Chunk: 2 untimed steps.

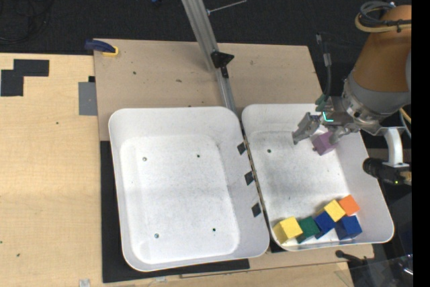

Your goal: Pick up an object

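1. Reaching in from the right, over the right bin [269, 119]: grey arm [381, 70] with orange band, gripper [320, 133] low above the bin's far half.
2. Spread apart, the fingers [302, 130]; grasping a purple block [324, 143] or merely beside it, cannot tell, since the block sits just under and right of the fingertips.
3. Clustered in the same bin's near right corner, well apart from the gripper: yellow block [290, 229], green block [309, 227], blue block [323, 222], second yellow block [334, 211], orange block [349, 204], dark blue block [348, 228].
4. Lying just left, touching side by side: left bin [134, 128].
5. Leaning from the far side toward the bins' shared edge: aluminium rail [199, 17].
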Each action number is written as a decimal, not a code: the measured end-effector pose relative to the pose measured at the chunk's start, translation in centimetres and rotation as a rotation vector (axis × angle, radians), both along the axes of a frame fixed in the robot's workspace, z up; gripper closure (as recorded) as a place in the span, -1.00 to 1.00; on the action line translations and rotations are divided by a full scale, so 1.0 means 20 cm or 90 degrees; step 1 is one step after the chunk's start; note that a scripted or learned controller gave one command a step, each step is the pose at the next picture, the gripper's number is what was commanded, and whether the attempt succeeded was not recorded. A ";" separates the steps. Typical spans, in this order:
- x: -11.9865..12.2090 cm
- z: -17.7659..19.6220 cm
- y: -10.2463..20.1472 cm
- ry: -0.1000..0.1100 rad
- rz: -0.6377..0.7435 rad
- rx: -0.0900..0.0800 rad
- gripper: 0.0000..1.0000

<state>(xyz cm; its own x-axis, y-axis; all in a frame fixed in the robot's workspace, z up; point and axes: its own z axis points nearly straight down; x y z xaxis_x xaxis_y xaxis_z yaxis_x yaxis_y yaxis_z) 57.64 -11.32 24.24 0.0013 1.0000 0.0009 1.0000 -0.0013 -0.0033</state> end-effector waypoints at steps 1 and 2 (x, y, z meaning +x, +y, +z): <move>-0.02 -0.22 -0.01 0.003 0.000 0.000 -1.00; -0.03 -0.51 -0.06 0.004 0.000 0.000 -1.00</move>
